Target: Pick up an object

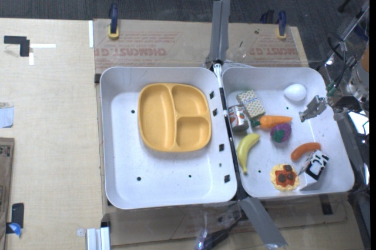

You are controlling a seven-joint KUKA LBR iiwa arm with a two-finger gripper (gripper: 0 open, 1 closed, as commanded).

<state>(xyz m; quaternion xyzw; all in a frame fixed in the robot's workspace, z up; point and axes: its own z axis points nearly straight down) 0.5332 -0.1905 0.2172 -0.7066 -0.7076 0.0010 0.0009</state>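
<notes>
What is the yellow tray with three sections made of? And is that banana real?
The yellow three-section tray looks like moulded plastic: one even colour, smooth matte surface, rounded dividers. The small yellow banana is probably a plastic toy, since its skin is uniform and spotless, but the camera view is too coarse to be sure.

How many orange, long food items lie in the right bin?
2. The carrot lies mid-bin beside the purple fruit; the sausage lies lower right, near the black-and-white toy.
</notes>
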